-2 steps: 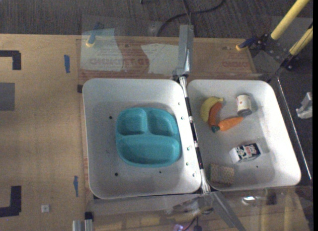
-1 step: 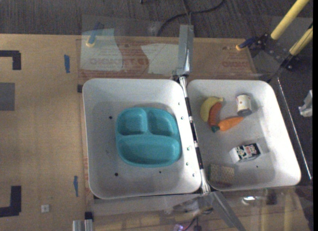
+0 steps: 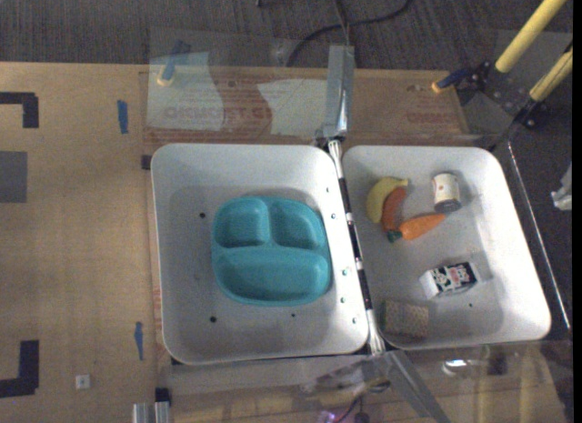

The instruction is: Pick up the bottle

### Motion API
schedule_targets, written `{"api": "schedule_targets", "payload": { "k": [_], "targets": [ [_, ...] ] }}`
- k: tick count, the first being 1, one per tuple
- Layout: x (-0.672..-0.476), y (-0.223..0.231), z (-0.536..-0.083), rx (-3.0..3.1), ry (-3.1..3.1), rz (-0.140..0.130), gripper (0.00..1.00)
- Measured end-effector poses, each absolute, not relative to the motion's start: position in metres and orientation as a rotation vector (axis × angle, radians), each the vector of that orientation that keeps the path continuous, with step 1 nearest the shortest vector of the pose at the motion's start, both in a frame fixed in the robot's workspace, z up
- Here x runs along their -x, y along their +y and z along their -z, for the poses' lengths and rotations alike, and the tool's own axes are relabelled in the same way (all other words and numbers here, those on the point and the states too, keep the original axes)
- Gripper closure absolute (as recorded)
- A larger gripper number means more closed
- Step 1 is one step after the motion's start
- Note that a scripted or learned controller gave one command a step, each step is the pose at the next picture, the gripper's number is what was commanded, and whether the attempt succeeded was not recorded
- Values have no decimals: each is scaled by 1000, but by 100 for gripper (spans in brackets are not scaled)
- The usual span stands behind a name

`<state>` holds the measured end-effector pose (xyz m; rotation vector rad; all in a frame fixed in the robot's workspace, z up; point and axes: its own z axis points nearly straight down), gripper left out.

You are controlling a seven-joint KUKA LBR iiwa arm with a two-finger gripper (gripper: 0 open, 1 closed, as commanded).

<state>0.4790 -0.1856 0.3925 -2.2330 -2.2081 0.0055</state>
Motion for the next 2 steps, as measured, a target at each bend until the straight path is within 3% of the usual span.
{"api": "schedule_targets", "payload": {
  "k": [1, 2],
  "targets": [
    [-529, -159, -358, 2150, -2286, -3, 100],
    [-529, -159, -368, 2153, -2286, -3, 100]
  ]
}}
